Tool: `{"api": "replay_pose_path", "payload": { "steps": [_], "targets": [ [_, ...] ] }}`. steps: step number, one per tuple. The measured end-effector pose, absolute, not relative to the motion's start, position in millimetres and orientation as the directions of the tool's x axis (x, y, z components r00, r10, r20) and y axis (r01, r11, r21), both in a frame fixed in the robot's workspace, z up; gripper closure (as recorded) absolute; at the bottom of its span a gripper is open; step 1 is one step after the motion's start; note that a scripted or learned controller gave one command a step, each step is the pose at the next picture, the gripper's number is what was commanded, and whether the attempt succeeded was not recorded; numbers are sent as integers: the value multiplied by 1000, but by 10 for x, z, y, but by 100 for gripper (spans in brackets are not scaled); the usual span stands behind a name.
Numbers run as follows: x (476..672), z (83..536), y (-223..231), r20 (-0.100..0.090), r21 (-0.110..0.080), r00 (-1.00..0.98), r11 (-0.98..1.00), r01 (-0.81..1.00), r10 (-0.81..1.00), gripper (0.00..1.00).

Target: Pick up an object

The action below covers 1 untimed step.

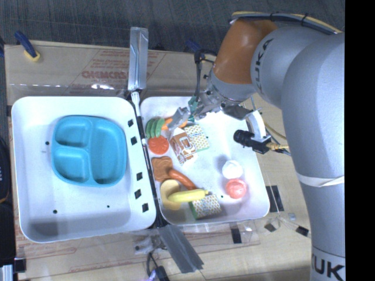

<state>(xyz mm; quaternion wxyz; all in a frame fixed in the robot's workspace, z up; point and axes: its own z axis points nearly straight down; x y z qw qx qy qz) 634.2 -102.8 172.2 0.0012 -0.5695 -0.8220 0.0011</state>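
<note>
Camera view: toy food (186,165) in right bin (258,183)

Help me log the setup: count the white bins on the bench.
2: the left bin holds a blue tray; the right bin holds the toy food, under the hand.
</note>
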Motion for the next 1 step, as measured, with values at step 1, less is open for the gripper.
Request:
{"api": "replay_pose_path", "payload": {
  "steps": [1],
  "targets": [
    [6483, 922, -1299, 2, -3, -417, 417, 909, 909, 0]
  ]
}}
